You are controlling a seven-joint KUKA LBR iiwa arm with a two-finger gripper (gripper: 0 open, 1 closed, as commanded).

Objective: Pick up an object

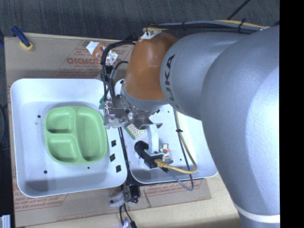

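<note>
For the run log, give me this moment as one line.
arm: over right bin | gripper: low over the right bin, fingers hidden | left bin: green divided tray | grasp: none seen

Black letters "KU", probably from "KUKA", stand on the grey arm (223,75) beside its orange band (147,65).

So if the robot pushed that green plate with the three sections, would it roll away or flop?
The green plate probably slides rather than rolls: it lies flat in the left bin. It looks like moulded plastic, so likely stiff and light. Its smooth rim may be slippery.
</note>
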